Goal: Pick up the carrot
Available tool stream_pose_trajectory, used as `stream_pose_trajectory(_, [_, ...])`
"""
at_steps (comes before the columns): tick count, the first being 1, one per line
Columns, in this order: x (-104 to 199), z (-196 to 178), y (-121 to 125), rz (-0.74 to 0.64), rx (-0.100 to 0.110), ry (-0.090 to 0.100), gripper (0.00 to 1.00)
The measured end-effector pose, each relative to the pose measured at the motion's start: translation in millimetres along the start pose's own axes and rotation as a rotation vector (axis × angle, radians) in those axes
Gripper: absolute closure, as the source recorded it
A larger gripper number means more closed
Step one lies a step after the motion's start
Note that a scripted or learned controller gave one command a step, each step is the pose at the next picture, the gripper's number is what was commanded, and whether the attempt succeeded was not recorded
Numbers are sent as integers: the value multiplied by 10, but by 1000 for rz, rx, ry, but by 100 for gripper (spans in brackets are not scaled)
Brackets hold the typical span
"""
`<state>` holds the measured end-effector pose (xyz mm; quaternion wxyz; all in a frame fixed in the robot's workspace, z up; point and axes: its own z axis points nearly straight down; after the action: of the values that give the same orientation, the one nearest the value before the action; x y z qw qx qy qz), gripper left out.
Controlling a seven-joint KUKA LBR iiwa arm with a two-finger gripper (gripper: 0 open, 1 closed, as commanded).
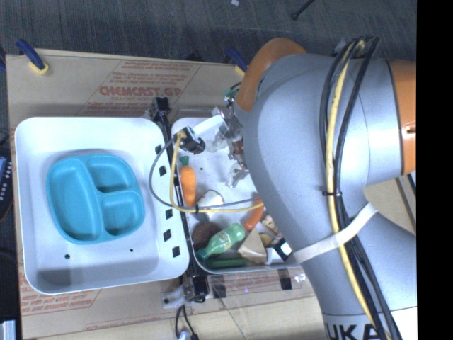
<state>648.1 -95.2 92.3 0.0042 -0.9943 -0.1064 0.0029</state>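
Note:
The carrot [187,185], orange and stubby with a green top, lies upright along the left wall of the right bin [185,127]. My gripper [235,167] hangs over the middle of that bin, right of the carrot and a little farther back, apart from it. It has nothing visibly in it. The grey arm [318,168] covers most of the right bin's right side.
The left bin [28,190] holds a blue divided tray [95,197]. At the right bin's near end lie a green bottle [226,239], a brown lump [205,231], a white piece [210,200], a beige wedge [253,250] and an orange piece [253,214]. A yellow cable [172,190] loops over the divider.

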Motion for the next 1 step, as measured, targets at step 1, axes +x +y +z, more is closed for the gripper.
stream_pose_trajectory(1, [-1395, 0, -317, -1, 0, -7, 0])
